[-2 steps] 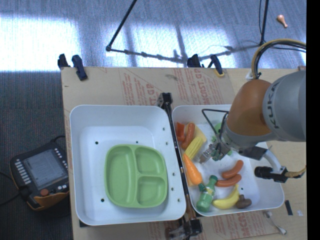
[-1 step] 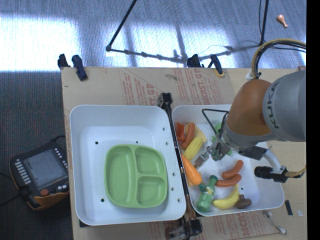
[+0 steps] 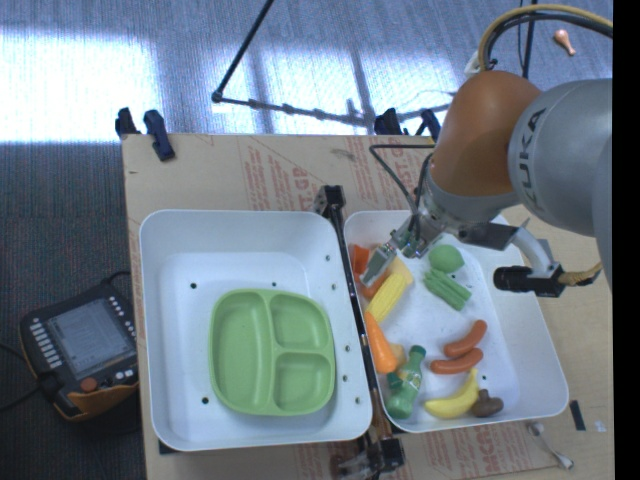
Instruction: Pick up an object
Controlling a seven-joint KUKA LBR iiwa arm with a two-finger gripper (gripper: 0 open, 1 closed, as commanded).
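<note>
From the overhead camera I see my arm (image 3: 520, 148) reaching in from the right, its orange band over the upper part of the right bin (image 3: 535, 368). The claw (image 3: 380, 265) hangs low at that bin's upper left corner, just beside a yellow corn cob (image 3: 392, 290) and an orange piece (image 3: 360, 259) lying against the bin wall; whether it touches either one I cannot tell, and I cannot tell whether the claw is apart or together, since the tips blur into the toys below. The things I could pick all lie in the right bin: a green round toy (image 3: 446, 259) near a green bundle (image 3: 447, 290), two red sausages (image 3: 460, 349), a carrot (image 3: 379, 342), a green bottle (image 3: 405, 382), a banana (image 3: 452, 400) and a small brown piece (image 3: 488, 404) touching the banana's end. In the left bin (image 3: 180, 258) a green divided plate (image 3: 271, 351) lies flat, well apart from the claw. Both bins sit side by side on the cardboard-covered worktop (image 3: 230, 173). A handheld control pendant (image 3: 80, 353) rests on the floor to the left.
</note>
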